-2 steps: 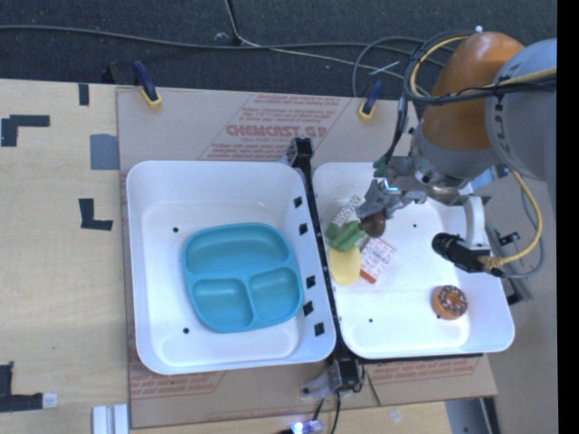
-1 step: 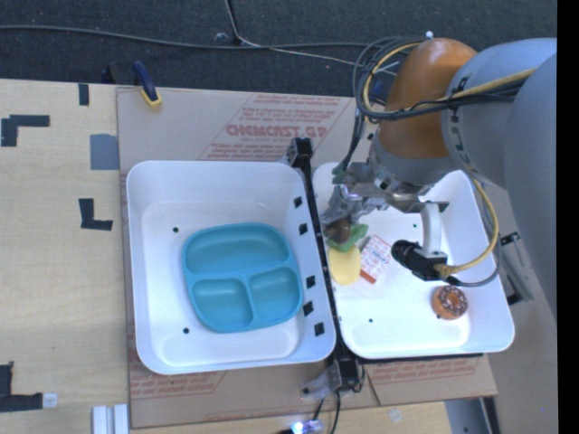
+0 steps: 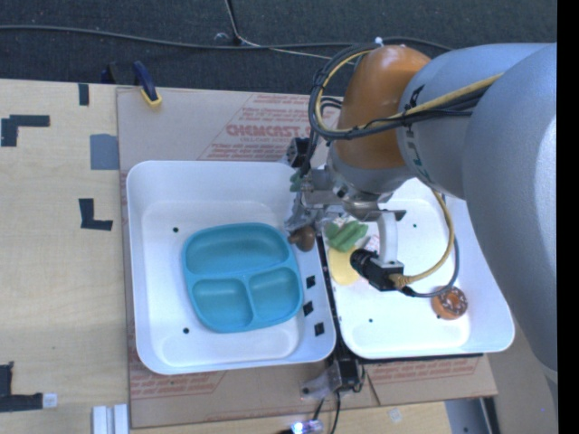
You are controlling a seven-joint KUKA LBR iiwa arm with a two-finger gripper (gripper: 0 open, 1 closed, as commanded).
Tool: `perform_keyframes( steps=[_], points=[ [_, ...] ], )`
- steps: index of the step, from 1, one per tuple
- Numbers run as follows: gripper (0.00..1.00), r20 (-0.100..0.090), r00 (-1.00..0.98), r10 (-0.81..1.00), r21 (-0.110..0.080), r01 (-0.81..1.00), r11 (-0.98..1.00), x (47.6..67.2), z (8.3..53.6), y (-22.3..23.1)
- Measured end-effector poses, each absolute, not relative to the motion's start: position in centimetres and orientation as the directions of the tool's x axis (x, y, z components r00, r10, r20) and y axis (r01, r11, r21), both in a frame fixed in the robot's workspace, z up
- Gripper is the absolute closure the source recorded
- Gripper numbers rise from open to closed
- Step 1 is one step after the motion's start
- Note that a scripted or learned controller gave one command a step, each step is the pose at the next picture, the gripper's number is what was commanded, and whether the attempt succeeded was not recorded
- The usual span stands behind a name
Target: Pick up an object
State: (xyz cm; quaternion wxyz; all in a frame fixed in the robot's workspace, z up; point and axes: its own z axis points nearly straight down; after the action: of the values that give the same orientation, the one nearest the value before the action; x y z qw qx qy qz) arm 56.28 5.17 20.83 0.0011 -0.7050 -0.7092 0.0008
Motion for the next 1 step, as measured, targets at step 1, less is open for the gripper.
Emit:
perform_keyframes(
  steps=[1],
  points=[
    [1.0, 0.001, -0.005, 1.0, -0.001, 1.0, 0.005, 56.05, 22.2, 9.84]
  ],
)
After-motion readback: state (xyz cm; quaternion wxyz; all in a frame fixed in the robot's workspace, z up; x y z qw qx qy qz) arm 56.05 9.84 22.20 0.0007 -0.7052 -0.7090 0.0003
